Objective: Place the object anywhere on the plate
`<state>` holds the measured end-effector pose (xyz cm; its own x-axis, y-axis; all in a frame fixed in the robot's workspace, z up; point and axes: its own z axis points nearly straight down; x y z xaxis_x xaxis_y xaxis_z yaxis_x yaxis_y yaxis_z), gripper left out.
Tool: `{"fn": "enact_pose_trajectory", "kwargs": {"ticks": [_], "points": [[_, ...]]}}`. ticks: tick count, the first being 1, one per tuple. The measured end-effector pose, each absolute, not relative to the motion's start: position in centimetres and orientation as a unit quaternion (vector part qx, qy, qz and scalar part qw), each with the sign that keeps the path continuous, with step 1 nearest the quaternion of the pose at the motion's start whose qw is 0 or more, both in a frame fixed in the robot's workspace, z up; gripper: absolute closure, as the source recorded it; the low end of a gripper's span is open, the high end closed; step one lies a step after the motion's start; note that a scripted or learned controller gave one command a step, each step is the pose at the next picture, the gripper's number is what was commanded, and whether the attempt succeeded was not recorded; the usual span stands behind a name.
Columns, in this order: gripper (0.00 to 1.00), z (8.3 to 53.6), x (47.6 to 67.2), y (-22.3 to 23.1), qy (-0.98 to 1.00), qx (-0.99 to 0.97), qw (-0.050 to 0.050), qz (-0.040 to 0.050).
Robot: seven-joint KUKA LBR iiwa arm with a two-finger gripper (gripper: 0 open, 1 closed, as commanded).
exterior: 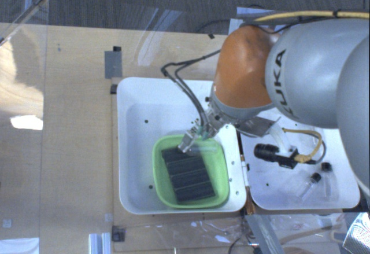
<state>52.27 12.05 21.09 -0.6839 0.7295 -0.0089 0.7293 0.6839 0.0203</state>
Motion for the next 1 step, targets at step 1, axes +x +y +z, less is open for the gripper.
{"fn": "enact_pose_trajectory", "kwargs": {"ticks": [1], "points": [[1.0,22.22,52.48,12.11,0.918,0.397,0.011,0.0099]]}}
